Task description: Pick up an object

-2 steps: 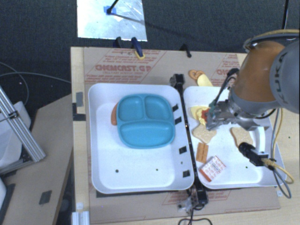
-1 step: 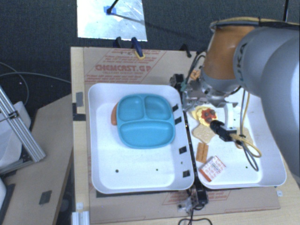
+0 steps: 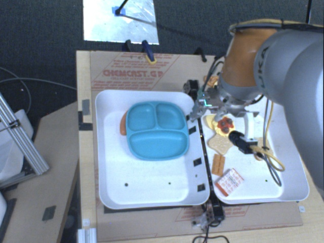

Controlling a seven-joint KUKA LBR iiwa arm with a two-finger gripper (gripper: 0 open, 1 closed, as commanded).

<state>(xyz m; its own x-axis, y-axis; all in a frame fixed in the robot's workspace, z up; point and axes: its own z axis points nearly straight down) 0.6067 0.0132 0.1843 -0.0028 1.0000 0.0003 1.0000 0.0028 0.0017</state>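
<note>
My big grey arm with the orange band reaches in over the right white bin. My gripper hangs low near the wall between the two bins, and I cannot tell its state. Just under it lie a yellow toy with red spots, a tan cracker piece and a small red-and-white packet. The left white bin holds a blue plastic plate with three sections.
</note>
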